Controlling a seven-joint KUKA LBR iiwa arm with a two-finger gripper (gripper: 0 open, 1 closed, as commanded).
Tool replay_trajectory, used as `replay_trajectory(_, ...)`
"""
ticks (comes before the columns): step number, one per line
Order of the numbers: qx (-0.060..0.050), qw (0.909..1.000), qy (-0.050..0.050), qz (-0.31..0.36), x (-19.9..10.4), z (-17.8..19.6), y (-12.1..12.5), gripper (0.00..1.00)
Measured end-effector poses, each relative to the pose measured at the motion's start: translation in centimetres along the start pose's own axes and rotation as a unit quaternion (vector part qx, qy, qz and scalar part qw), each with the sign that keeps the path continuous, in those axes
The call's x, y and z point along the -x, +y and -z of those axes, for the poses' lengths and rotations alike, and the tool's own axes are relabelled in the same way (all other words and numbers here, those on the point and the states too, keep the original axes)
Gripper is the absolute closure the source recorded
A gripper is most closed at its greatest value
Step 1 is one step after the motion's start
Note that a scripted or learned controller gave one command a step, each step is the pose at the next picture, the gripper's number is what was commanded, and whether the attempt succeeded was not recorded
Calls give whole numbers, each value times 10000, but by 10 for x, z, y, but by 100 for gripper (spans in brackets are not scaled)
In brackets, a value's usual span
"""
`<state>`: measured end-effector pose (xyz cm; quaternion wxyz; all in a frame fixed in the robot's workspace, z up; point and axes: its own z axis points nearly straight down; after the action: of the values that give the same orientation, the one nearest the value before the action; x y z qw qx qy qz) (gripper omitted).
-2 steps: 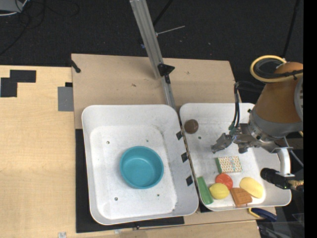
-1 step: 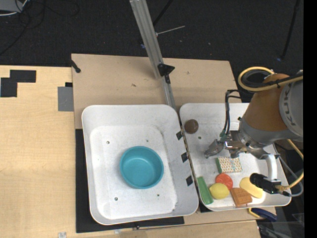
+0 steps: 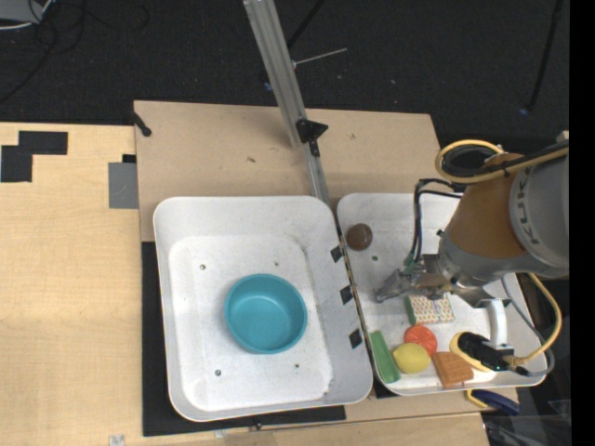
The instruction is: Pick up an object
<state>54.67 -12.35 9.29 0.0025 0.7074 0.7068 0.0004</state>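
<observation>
The gripper (image 3: 420,284) hangs low in the right bin (image 3: 376,219), jaw state hard to tell (wrist blocks it), with the red ball (image 3: 421,335) just below it.

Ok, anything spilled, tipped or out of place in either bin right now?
Nothing stands out. The teal bowl sits upright in the left bin. In the right bin, the brown ball lies alone near the back; the other small items cluster at the front, none over the rim.
</observation>
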Motion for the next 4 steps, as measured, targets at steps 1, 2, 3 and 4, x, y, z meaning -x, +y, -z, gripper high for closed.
replay_trajectory(1, 21, 10000, -2, -6, 1, 12, 1, 100)
replay_trajectory(2, 1, 10000, 10, 1, 3, 73, -3, 100)
replay_trajectory(3, -10, 10000, 13, 2, 4, 110, -3, 100)
replay_trajectory(4, -18, 10000, 18, 20, -43, 125, -2, 100)
